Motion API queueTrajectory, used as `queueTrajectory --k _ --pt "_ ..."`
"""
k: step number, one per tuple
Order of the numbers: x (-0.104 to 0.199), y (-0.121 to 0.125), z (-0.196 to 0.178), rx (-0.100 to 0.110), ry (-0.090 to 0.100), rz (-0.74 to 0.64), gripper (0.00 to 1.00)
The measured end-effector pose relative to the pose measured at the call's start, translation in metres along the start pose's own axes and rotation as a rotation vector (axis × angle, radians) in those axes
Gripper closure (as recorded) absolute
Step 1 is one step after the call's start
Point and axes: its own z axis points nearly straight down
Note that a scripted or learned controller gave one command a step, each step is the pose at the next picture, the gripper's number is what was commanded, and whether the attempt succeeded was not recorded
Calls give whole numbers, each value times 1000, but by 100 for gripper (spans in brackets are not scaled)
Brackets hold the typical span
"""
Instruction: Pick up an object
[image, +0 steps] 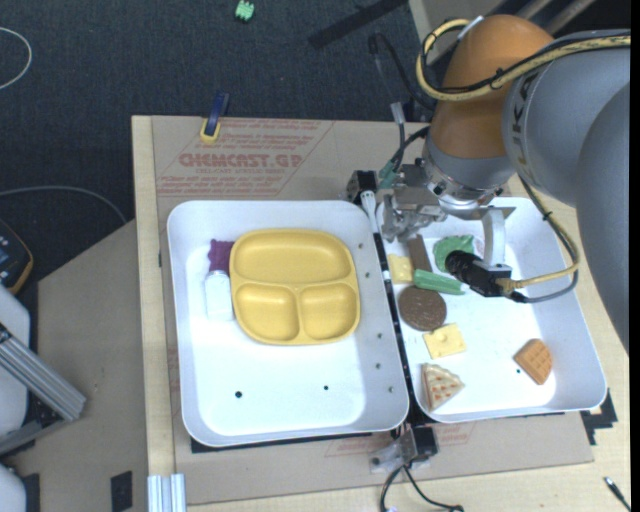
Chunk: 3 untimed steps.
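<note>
A cardboard-covered tabletop (250, 160) stands over dark carpet. The left bin (290, 400) holds a yellow divided plate (295, 283); the right bin (560, 350) holds toy foods, including a brown cookie (423, 308). The arm (500, 90) descends into the right bin's far-left corner; whether its jaws are spread or pressed together I cannot tell.

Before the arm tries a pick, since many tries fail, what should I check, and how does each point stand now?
1. Claw over the right bin: ok.
2. Claw fingers open or shut: cannot tell.
3. Object held: cannot tell; nothing seen between the fingers.
4. Targets apart from each other: not ok; brown disc, cheese wedge and green piece crowd together.
5. Isolated option: ok; waffle piece lies alone.
</note>
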Motion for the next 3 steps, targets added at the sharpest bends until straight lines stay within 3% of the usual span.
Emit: queueTrajectory --k 1,2,3 --pt "7 -5 -19 -7 0 -2 100" --pt "8 6 -7 -6 -1 -2 100" --pt "5 -3 -20 -5 0 -1 100"
